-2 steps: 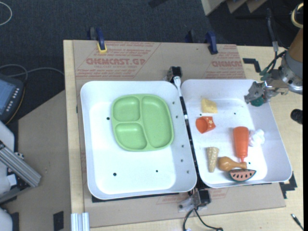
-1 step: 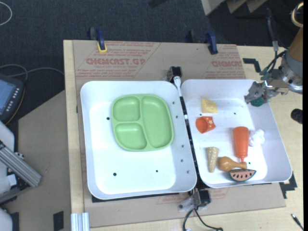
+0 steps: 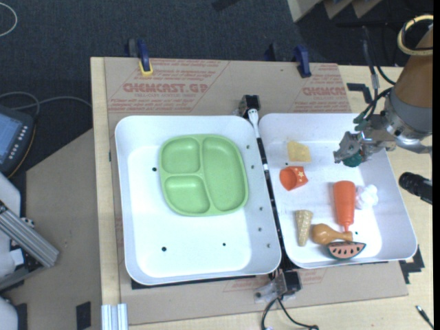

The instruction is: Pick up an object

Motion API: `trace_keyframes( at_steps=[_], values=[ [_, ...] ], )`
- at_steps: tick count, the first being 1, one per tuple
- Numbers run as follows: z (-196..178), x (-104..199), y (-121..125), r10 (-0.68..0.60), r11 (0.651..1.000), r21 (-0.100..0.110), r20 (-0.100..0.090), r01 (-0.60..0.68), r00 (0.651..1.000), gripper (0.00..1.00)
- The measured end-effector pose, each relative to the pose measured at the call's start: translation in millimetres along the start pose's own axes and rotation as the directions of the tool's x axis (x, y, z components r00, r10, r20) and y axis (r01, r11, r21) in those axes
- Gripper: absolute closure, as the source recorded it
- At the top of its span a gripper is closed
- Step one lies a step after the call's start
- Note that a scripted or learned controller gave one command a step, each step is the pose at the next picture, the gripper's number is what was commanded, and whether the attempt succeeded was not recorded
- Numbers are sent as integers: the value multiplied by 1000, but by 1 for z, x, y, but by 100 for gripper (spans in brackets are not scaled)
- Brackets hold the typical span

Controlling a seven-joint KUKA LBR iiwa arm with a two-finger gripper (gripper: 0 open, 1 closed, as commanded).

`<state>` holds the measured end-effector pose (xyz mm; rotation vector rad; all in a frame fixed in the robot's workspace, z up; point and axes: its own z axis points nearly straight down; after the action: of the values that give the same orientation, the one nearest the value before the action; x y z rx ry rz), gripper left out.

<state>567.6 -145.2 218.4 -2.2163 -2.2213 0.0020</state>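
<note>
A green divided plate [image 3: 203,174] is lying in the left bin [image 3: 137,246], alone there and slightly toward its far side. Both bins are sitting side by side on a brown board [image 3: 206,81] printed with red lettering, which two blue clamps [image 3: 144,52] are pinning down at its far edge. A dark carpeted floor [image 3: 82,12] is showing beyond the tabletop, with cables lying at the left.

Arm [image 3: 416,81] runs off the right edge, upper part cut. Gripper [image 3: 352,151] blurry, fingertips can't be made out. Teal thing [image 3: 353,159] under it mostly covered, can't ID. White lump [image 3: 369,196] beside carrot [image 3: 344,203] too small to tell.
</note>
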Motion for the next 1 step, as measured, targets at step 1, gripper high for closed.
trace_keyframes(
  at_steps=[1],
  values=[
    [-14,48,-22,-3,1000,-2,-1,3,1000,100]
  ],
)
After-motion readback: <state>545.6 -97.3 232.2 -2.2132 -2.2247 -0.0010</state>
